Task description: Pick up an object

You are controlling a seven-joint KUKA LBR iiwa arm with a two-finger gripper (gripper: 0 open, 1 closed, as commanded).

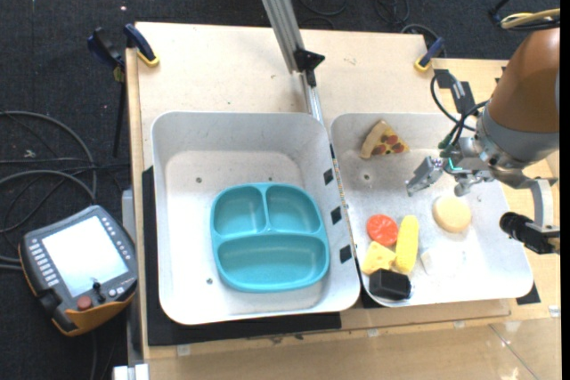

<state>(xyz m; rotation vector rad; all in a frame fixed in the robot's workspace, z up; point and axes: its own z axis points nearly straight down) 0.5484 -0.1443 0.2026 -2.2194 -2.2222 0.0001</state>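
The right bin (499, 267) holds several toy foods. A pizza slice (383, 141) lies at its back. A red tomato (383, 229), a yellow corn cob (407, 243), a yellow wedge (378, 259) and a black block (389, 284) cluster at the front left. A pale round piece (452, 214) sits to the right of them. My gripper (443, 181) hangs over the middle of this bin, just behind the pale round piece. Its fingers are spread open with nothing between them.
The left bin (178, 191) holds a teal divided plate (267, 236). A metal pole (280, 4) slants down to the divider between the bins. A handheld control pendant (76, 267) lies off the bench at the left.
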